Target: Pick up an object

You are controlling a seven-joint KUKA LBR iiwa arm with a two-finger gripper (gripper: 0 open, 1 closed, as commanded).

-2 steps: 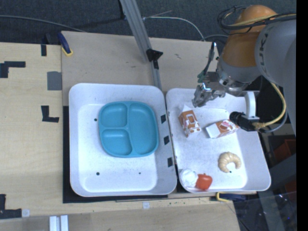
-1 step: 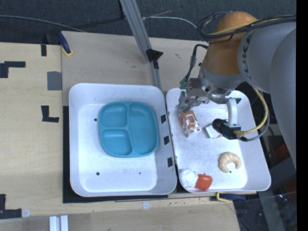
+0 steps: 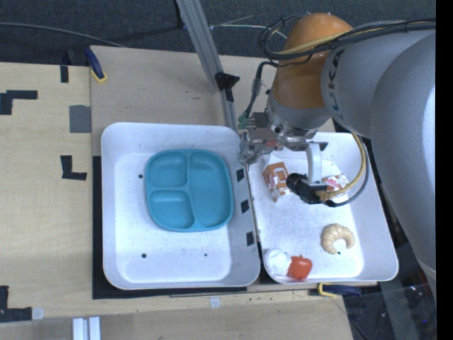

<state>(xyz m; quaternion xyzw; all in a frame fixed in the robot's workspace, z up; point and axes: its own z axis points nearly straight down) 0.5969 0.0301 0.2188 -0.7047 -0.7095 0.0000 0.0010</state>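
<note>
This is a robotics lab, not anyone's kitchen. A big grey industrial arm (image 3: 396, 98) with an orange band (image 3: 311, 55) leans in over a plywood bench (image 3: 148, 83), cables looping off its wrist. Two shallow white bins (image 3: 117, 211) sit side by side near the bench's front edge. Black tape marks (image 3: 71, 167) dot the board by its left edge, and a metal strut (image 3: 202, 34) slants up from the back. Dark carpet (image 3: 85, 6) lies beyond the far edge.

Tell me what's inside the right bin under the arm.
In the right bin: a croissant, a red tomato-like piece beside something white, and an orange-and-white packet. The arm covers the bin's far end, so anything there is hidden.
</note>
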